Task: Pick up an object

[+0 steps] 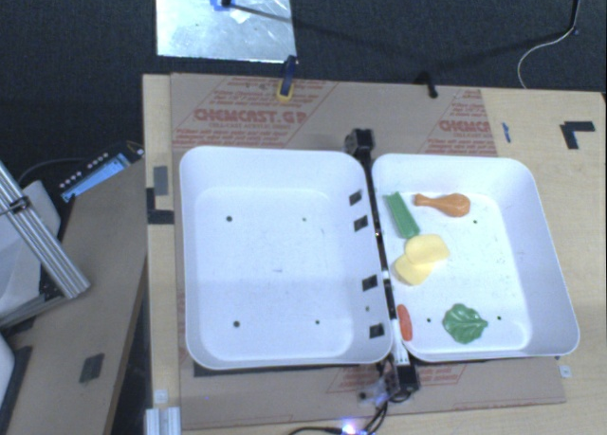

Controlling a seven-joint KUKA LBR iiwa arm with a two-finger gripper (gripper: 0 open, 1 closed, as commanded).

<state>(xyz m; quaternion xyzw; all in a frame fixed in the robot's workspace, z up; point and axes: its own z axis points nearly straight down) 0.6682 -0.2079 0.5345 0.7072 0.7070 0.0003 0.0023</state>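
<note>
- The left bin (275, 262) is sitting bare beside its twin, the two walls touching along the middle divider.
- The right bin (545, 262) is carrying all the candidates, mostly crowding its left edge.
- A green stick (401, 214) is lying along that left edge, near the top corner.
- A small red piece (405, 322) is resting against the same edge, down by the bottom corner.
- Two yellow lumps (420, 259) are touching each other, just right of the stick's lower end.
- An orange drumstick (444, 204) is lying near the top edge, just beside the stick's upper end.
- A green leaf (464, 323) is sitting near the bottom edge, apart from the rest.
- I am seeing no arm over the bins, so I cannot tell how the gripper is set.
- To my eye the pick is not yet beginning; the approach is the step in hand.
- The next move is calling for choosing one target; the leaf, standing alone, is looking easiest, while the edge-huggers are leaving little finger room.
</note>
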